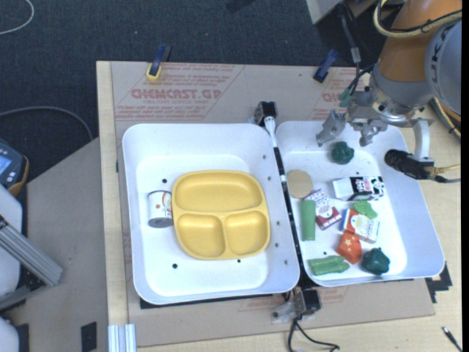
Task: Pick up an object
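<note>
Green block (327, 265) (front), teal lump (341, 152) beneath open pincer (350, 130)

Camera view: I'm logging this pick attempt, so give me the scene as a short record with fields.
arm: reaches in from the right, pincer over the far end of the right bin
pincer state: open, nothing between its fingers
nearest item: dark green lump just below the pincer
right bin contents: small packets, a green stick, a tan disc, an orange piece
left bin contents: yellow divided tray, small can on its side beside it
</note>
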Tool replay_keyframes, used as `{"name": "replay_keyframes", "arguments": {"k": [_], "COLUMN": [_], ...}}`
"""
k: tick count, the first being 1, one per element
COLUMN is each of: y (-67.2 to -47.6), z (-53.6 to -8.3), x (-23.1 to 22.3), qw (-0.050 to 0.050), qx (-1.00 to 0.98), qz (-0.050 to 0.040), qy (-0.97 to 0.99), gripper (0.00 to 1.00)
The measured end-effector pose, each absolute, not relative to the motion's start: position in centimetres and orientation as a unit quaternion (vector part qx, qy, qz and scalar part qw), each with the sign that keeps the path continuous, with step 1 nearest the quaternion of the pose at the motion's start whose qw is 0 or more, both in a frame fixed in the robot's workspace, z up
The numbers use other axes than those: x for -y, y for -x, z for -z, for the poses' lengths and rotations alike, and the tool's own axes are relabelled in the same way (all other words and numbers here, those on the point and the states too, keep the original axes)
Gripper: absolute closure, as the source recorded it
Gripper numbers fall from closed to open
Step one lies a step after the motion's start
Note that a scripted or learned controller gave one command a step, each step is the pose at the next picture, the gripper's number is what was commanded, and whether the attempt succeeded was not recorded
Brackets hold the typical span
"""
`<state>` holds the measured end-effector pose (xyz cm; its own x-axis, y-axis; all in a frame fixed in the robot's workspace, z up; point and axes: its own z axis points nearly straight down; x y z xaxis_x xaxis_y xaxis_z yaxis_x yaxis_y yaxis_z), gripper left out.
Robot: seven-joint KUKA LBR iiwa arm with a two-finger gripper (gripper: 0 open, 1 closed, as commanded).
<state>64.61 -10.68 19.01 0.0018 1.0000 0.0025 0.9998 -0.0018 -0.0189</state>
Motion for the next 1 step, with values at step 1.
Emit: {"name": "replay_keyframes", "arguments": {"k": [1], "y": [-64.87], "z": [-19.75], "x": [10.67], "qw": [0.003], "qx": [0.707], "qz": [-0.0019], "qy": [0.707], "gripper": [0.00]}}
